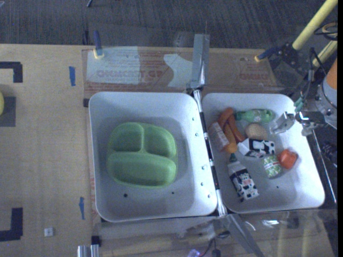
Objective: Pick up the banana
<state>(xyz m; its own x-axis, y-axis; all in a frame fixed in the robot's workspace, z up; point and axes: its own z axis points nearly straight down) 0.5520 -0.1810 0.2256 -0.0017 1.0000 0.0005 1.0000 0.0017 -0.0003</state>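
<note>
Low at 6 o'clock, a small metal clamp [214, 233] is sitting at the bench's front edge, just below the seam where the two shallow white bins are meeting. Above it, in the right white bin [316, 193], a small carton with black and white cow patches [244, 182] is lying tilted; no words on it are showing clearly enough to read. A second cow-patched carton [258, 146] is lying near the bin's middle, with a green-filled round jar [272, 166] and an orange-red lump [288, 157] just beside it towards 3 o'clock. Two orange carrot-like sticks [229, 123], a pale wrapped tube [218, 136], a brown rounded piece [256, 130] and a green wrapped thing [254, 114] are crowding the bin's 11 o'clock part.

From 3 o'clock the grey arm, with its orange band [332, 76] showing at the frame's edge, is reaching in, and the metal gripper [292, 120] is hanging over the right bin's 2 o'clock corner, near the green wrapped thing; whether it is open or closed I cannot tell.

Which thing is the banana I cannot say for sure; a yellow shape [1, 103] is lying at 9 o'clock on the bench, well apart from both bins and cut by the frame.

In the left white bin [94, 143] a green plastic divided plate [142, 154] is resting. At 12 o'clock a taped cardboard sheet [139, 68] is bearing faded red lettering too blurred to read
</note>
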